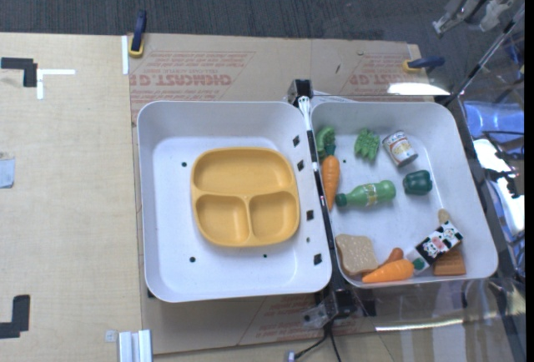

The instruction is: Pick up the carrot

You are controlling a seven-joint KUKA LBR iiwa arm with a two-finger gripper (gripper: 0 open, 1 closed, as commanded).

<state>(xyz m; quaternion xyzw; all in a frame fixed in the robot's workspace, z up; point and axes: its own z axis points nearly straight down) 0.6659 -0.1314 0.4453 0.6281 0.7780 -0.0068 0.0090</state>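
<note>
The carrot (pixel 330 178) lies against the left wall of the right bin (pixel 421 223) (green top pointing away), well apart from the gripper (pixel 467 8) at the far right, its open-or-closed state impossible to tell.

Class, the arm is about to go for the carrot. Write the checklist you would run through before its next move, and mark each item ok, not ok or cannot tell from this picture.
1. Target located: ok. A carrot lies against the left wall of the right bin, green top pointing away from the camera.
2. Only one candidate: not ok. A second carrot lies near the front wall, beside the bread slice.
3. Room around the target: not ok. The wall is on one side and the green bottle close on the other.
4. Target uncovered: ok. Nothing rests on it.
5. Gripper ready above the bin: cannot tell.
</note>
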